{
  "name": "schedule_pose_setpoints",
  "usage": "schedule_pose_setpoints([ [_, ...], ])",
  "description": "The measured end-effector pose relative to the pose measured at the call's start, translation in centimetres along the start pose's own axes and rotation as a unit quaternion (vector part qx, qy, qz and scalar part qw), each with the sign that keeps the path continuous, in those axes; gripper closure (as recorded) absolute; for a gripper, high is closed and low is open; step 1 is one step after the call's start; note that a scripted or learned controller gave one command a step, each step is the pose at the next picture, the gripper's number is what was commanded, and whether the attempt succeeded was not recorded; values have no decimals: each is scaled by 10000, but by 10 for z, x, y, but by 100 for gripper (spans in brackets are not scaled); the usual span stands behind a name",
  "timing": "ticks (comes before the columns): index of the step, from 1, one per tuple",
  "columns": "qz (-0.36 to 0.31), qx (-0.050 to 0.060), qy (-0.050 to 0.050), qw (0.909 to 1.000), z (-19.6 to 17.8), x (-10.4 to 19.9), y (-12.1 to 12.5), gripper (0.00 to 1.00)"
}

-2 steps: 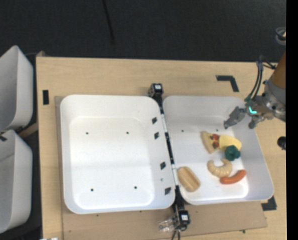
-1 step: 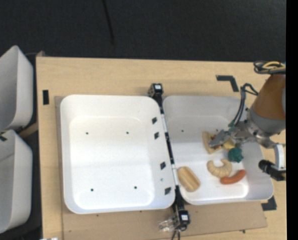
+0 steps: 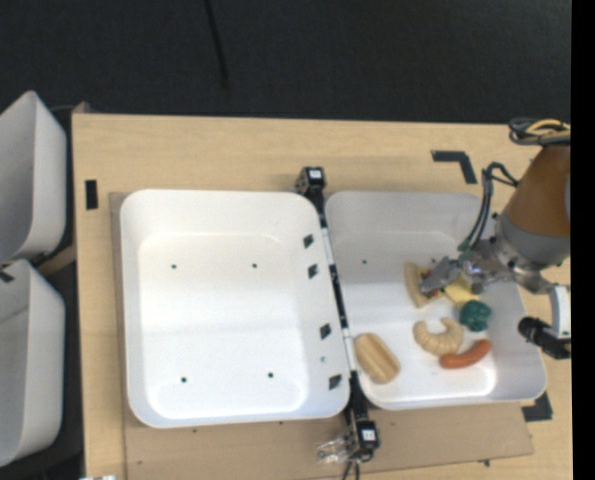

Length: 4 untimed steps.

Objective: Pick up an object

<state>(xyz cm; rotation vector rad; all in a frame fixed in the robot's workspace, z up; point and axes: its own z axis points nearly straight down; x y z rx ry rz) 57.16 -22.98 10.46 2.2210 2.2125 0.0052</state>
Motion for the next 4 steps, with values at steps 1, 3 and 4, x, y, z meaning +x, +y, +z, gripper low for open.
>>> schedule_pose_setpoints([
  [1, 16, -48, -11, 10000, -14, -1, 3, 100],
  [3, -41, -24, -15, 10000, -128, 1, 55, 0],
  [4, -15, 69, 15, 10000, -22, 1, 18, 0],
])
